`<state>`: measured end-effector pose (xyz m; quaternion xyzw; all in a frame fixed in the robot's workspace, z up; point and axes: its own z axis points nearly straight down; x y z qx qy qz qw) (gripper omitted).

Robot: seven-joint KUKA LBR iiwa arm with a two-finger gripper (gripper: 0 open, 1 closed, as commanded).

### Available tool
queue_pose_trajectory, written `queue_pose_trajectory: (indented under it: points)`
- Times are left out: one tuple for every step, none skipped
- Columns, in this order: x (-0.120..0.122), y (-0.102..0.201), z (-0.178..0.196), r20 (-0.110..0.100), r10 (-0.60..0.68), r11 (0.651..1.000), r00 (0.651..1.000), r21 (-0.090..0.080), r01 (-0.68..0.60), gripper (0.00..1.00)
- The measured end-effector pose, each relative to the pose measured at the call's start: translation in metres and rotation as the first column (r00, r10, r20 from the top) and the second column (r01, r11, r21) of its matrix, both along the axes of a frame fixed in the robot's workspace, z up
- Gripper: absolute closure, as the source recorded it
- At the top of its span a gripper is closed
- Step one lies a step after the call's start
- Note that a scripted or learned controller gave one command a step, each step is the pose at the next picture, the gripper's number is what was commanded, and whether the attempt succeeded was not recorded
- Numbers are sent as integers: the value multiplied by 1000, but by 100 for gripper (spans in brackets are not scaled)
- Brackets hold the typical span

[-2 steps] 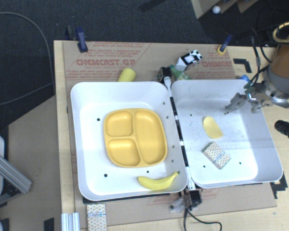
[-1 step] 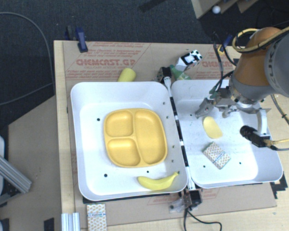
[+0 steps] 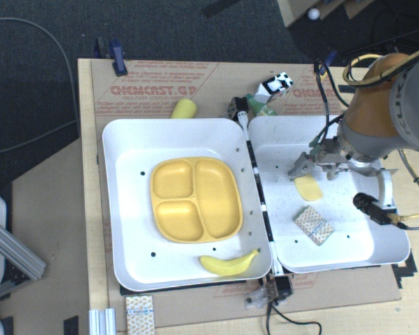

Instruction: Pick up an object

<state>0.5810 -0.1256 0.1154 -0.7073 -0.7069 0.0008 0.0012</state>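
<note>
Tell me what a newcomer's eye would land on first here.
Likely the yellow divided plate in the middle of the left bin, with a banana lying just below it. Next, the arm's orange band at the right, its gripper down in the right bin beside a small pale yellow piece.

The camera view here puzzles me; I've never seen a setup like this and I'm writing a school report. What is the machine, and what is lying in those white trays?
You are looking down at a slant from one fixed camera above a bench. The machine at the right is a robot arm, grey with an orange band, built to pick things up. Its gripper hangs low over the right bin, just above a small pale yellow piece; whether it holds anything can't be told. A patterned little packet also lies in that bin. The left bin holds a yellow divided plate and a toy banana near its front edge. Behind the bins, on the board, sits a yellow object.
</note>
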Motion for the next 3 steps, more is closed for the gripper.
queue_pose_trajectory:
  points:
    - [-9,8,-31,1,0,1000,1000,0,0,0]
    - [-8,8,-21,4,-1,1000,1000,-1,1,100]
    - [-8,8,-21,3,-1,1000,1000,-1,1,0]
